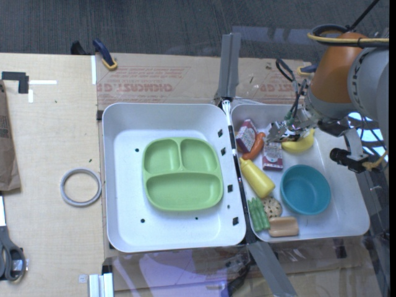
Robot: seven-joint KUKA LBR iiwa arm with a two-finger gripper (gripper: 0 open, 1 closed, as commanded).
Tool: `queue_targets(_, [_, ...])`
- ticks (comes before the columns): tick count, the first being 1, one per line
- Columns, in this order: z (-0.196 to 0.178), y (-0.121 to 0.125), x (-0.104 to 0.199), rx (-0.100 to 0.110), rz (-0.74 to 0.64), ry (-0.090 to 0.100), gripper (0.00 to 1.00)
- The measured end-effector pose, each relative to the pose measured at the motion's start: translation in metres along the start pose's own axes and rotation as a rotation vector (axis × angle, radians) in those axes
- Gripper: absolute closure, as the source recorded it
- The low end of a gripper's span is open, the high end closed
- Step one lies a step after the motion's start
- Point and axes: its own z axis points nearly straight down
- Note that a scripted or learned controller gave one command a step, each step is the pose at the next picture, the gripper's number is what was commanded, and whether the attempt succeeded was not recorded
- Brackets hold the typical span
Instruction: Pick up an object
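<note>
The right bin (346, 221) holds a yellow banana (301, 143), a blue bowl (305, 190), a yellow bottle (257, 178), a red-and-white packet (272, 155), a dark red pouch (247, 131), an orange carrot-like piece (257, 145), a cookie (272, 207), a green ridged piece (257, 215) and a tan roll (283, 228). My gripper (283, 129) hangs low over the back of this bin. It is right beside the banana's left end and above the packet. Nothing visibly sits in it.
The left bin (117, 184) holds a green divided plate (182, 173). On the bench to its left lie a tape ring (80, 186), scissors (10, 262) and a brown bag (7, 147). A blue clamp (105, 54) sits at the back. A grey post (228, 67) stands between the bins.
</note>
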Motion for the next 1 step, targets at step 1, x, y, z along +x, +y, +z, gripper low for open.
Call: queue_targets(1, [-0.0001, -0.0269, 0.0306, -0.002, 0.037, 0.002, 0.00])
